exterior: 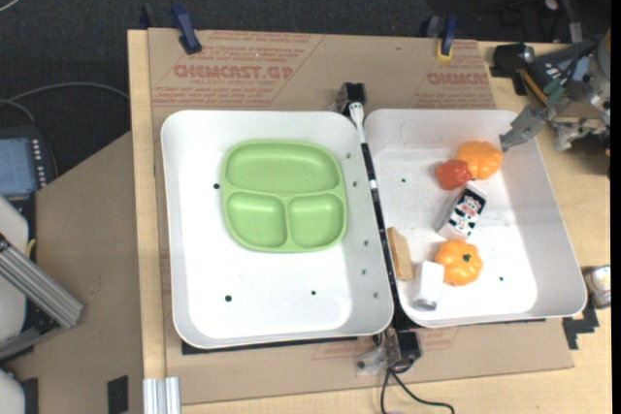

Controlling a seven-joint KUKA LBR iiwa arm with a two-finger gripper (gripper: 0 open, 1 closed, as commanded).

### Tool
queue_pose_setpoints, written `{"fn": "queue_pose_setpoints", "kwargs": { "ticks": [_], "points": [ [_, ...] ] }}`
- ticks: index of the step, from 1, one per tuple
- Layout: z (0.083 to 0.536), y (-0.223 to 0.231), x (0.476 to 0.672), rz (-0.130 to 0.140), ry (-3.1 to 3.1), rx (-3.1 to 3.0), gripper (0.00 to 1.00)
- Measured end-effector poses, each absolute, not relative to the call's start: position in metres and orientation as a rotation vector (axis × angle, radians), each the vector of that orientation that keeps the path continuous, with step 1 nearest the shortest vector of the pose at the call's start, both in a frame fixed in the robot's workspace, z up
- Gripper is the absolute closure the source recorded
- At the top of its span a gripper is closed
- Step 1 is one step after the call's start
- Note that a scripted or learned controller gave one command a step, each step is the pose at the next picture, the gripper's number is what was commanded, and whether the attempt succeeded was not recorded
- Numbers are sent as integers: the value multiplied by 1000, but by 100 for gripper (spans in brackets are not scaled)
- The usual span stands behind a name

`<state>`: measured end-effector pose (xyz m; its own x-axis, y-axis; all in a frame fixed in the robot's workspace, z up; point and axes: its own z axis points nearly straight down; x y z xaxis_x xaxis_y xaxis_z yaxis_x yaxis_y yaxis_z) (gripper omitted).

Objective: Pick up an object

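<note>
The right bin holds several small objects. An orange fruit lies at its upper middle, touching a red piece on its left. A white carton with black print lies below them. Lower down sit a small orange pumpkin, a white block and a tan stick along the left wall. My gripper hangs over the bin's upper right corner, just right of and above the orange fruit, with nothing seen in it.
The left bin holds a green three-compartment plate. Both bins rest on a cardboard sheet held by clamps at the far edge. Cables and arm hardware crowd the upper right.
</note>
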<state>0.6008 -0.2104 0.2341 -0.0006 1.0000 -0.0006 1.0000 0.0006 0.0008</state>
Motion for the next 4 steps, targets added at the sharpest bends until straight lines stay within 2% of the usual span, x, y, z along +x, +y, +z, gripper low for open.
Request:
{"fn": "queue_pose_setpoints", "kwargs": {
  "ticks": [1,2,3,4],
  "points": [
    [77,-171,601,-4,2231,2223,0],
    [83,-117,667,-3,2226,2220,0],
    [85,-103,614,-5,2224,2227,0],
    [85,-128,648,3,2219,2219,0]
  ]
}}
